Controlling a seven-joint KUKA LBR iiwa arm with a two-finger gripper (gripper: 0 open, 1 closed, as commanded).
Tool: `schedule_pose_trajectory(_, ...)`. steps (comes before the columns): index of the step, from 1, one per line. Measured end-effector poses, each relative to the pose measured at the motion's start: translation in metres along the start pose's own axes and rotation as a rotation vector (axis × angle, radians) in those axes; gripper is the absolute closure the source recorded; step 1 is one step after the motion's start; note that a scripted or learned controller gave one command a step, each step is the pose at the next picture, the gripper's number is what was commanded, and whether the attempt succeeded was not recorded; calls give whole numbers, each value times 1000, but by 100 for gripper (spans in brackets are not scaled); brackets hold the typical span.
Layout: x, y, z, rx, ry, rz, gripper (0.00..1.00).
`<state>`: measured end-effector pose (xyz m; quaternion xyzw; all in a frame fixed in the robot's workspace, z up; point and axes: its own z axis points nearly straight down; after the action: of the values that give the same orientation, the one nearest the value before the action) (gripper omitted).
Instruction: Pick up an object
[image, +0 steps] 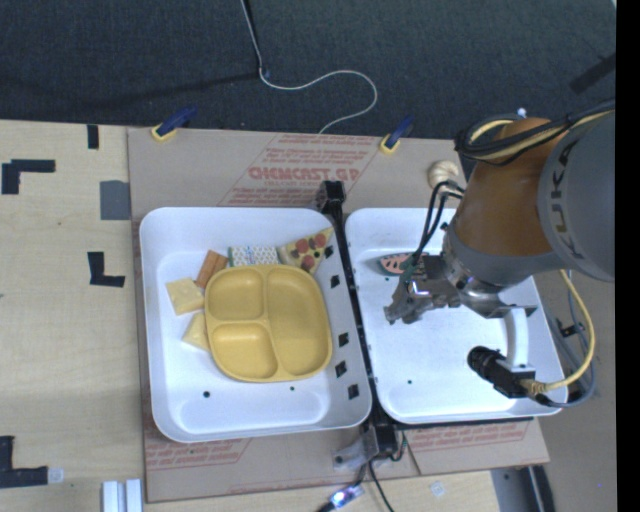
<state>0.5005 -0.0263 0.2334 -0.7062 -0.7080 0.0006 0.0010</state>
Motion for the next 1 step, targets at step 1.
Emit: schedule_pose_trajectory(1,5,-2,18,3,-1,2,100)
